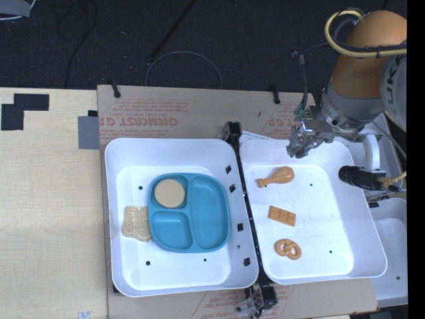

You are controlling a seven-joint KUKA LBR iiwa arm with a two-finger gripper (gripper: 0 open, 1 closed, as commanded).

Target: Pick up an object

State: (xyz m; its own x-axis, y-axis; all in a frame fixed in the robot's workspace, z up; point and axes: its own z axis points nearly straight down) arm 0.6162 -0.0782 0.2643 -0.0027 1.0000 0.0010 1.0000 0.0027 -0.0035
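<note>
A: Gripper (302, 145) state?

B: Too small to tell; nothing visibly in it. It hangs over the right bin (372, 244), at twelve o'clock.

A: Targets?

B: Drumstick (277, 177) just below it, likely first; cracker (281, 215) centre; pretzel (287, 248) at six. Left bin (113, 178) holds a blue tray (202, 214).

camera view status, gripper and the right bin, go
Gripper over right bin's far edge, nothing held. Drumstick, chocolate bar, pretzel lying loose. Nothing blocks them.
</note>
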